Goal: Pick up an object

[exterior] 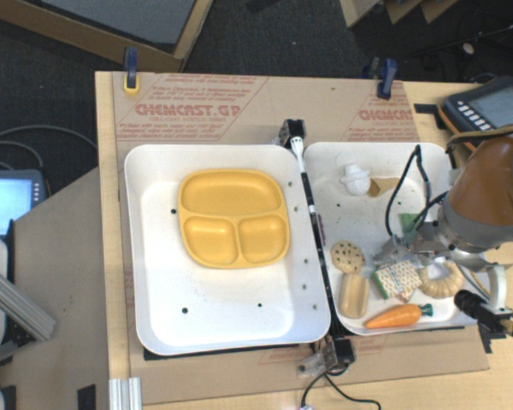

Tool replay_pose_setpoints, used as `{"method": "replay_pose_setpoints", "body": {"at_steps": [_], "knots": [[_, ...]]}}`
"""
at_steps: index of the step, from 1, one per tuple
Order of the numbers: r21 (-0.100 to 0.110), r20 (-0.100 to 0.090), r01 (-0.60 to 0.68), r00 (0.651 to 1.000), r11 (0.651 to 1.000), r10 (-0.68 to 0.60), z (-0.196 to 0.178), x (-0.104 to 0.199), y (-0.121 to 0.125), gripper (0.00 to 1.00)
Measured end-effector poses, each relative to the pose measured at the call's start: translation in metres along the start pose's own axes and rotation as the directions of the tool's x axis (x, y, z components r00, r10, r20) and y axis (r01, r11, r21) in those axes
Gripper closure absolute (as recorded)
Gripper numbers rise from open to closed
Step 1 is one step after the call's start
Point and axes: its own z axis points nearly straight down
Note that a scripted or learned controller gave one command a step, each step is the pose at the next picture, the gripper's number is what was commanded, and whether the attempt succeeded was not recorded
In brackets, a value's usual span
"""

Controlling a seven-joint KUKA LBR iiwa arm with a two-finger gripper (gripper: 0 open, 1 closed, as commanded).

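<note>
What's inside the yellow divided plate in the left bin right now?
The yellow plate shows three bare compartments, nothing covering them. The toy food, such as the carrot and cookie, lies in the right bin.

Dark carpet [43,84] surrounds the wooden bench [111,254] (blue clamps [132,61] at its far edge).

Glossy yellow plastic tray [234,218]

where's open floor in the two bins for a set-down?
Left bin: bare floor all around the yellow divided plate, widest along the near edge. Right bin: a bare patch between the white toy and the cookie. Its near half is crowded: cookie, beige block, carrot, patterned piece and the gripper.
</note>
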Motion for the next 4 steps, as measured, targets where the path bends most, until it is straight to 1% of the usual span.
{"method": "replay_pose_setpoints", "body": {"at_steps": [1,2,3,4], "knots": [[-0.009,0.0,0.006,1.0,1.0,-0.006,-0.01,0.004,0.005,1.0],[-0.008,0.0,0.006,1.0,1.0,-0.006,-0.009,0.004,0.005,0.0],[-0.008,-0.001,0.007,1.0,1.0,-0.007,0.009,0.011,-0.025,0.0],[-0.012,0.003,0.008,1.0,1.0,-0.007,0.008,-0.045,0.025,0.0]]}}
